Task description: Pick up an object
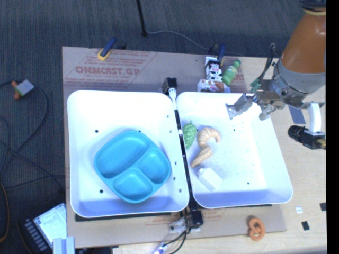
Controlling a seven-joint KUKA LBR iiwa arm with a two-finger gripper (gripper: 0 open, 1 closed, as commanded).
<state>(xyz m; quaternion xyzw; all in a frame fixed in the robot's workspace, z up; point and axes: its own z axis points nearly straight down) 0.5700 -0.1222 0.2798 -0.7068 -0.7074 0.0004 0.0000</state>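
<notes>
Pincer (249, 106) hangs over the back edge of the right bin (265, 163), fingers spread apart, nothing between them. Arm (307, 41) enters from right, upper part cut off by frame edge. Candidates to pick lie at the right bin's left side: croissant (208, 135), a tan cone-shaped piece (202, 156) just below it, a green ridged item (189, 134) against the divider, partly hidden by the rim, and a white block (210, 178), hard to read against the white floor. Left bin (85, 142) holds a blue three-compartment tray (132, 165). Small orange ring (256, 228) sits on the worktop (302, 216) in front.
</notes>
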